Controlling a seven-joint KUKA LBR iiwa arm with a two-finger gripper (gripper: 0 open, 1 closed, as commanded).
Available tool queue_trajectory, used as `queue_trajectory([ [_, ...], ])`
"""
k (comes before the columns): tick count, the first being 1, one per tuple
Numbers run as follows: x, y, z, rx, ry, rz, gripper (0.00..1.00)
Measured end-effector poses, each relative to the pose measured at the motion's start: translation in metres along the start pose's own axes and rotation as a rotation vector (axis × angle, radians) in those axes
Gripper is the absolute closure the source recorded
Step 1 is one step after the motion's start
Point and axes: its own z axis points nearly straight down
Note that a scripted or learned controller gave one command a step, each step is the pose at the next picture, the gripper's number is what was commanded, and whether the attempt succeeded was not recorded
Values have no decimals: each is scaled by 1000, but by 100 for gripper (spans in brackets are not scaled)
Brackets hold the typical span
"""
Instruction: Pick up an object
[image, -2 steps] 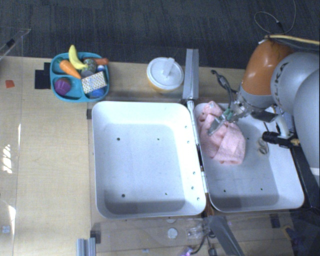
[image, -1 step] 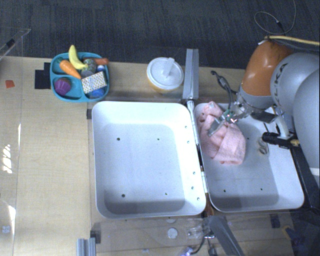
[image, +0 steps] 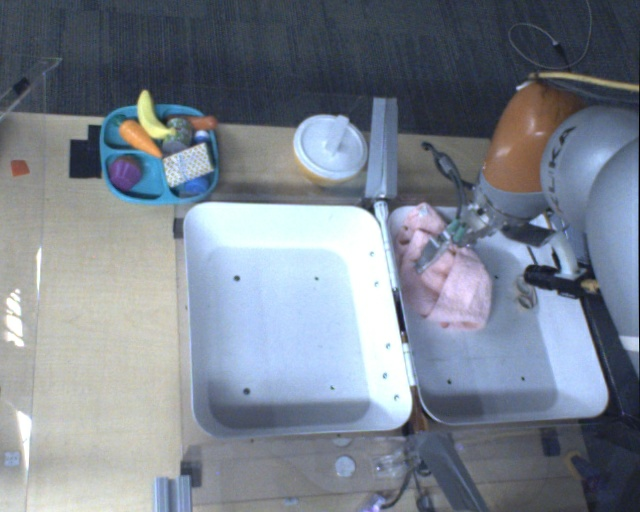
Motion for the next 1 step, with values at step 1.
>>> queue_trajectory([
  [1,-5,2,-10,-13,-21,-1,100],
])
